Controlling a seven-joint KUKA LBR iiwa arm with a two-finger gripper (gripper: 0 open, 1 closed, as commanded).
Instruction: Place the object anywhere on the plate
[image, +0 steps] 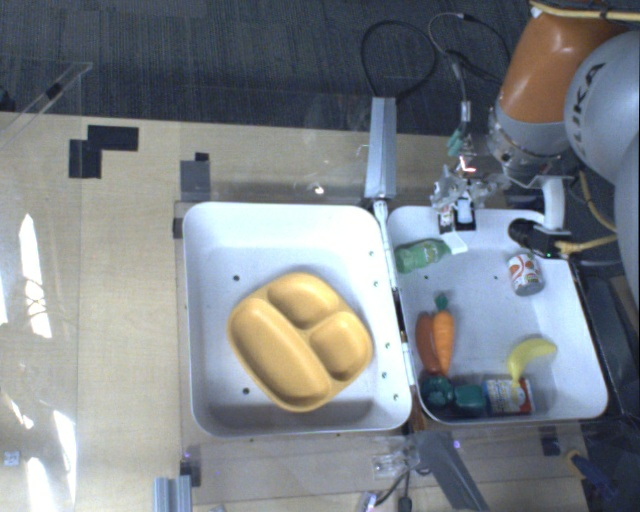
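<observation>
Taking the yellow three-compartment plastic plate (300, 340) as landmark. It lies alone in the left white bin (210, 250), slightly askew, leaving its wells free to receive whatever I bring.

To the plate's right, in the right white bin (590, 390), the candidates lie loose. Nearest the camera, along the front wall: a dark green lumpy item (450, 394), a small bottle (505, 395) lying on its side with a red-and-white label too small to read, and a yellow banana (530, 355). Just behind them, beside the dividing wall, is an orange carrot (437, 337). Farther back sit a pale green packet (420, 255) and a small red-and-white can (524, 273), print illegible.

Farthest, my gripper (458, 207) hangs over the right bin's rear edge; I cannot tell how it is set. I judge nothing picked yet. "KUKA" shows on my grey arm (600, 90).
</observation>
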